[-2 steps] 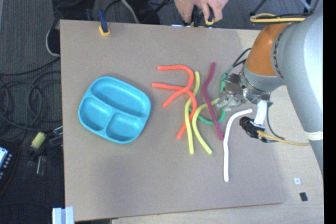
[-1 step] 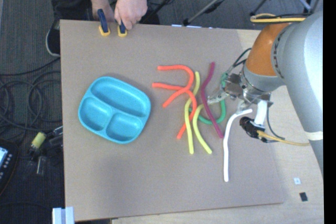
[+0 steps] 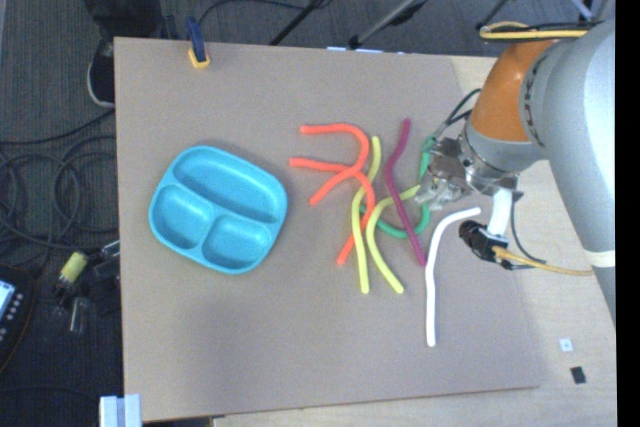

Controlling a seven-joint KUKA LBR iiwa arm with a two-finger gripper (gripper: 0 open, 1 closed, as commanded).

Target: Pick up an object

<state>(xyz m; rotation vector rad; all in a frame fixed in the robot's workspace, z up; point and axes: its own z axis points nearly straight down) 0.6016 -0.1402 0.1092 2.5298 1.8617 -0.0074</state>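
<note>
Item: gripper (image 3: 436, 183), low over the near edge of a tangle of soft strands; open or closed, cannot tell. Nothing visibly held

Task's thing: any one strand. Green strand (image 3: 393, 227) and purple strand (image 3: 402, 177) lie right at the gripper, apparently touching or under it. Yellow strands (image 3: 368, 240) just past those, away from the arm. Orange strands (image 3: 336, 161) farthest out in the pile. White strand (image 3: 437, 260) beside the gripper, curving off below the wrist

Risks, as judged:
- strands cross and overlap, so a lift may drag neighbours up, or the chosen one may snag and slip free
- strands are thin and limp; a close that lands slightly off could meet only the board (image 3: 180, 335)
- a dangling strand may swing and drop on the way up
- cable hanging off the wrist sits near the white strand and could brush it

Containers: blue tray (image 3: 172, 215), well beyond the pile from the gripper, three compartments, nothing seen lying in any

Other: clamp (image 3: 198, 51) at the board's far edge, well apart from the gripper
</note>
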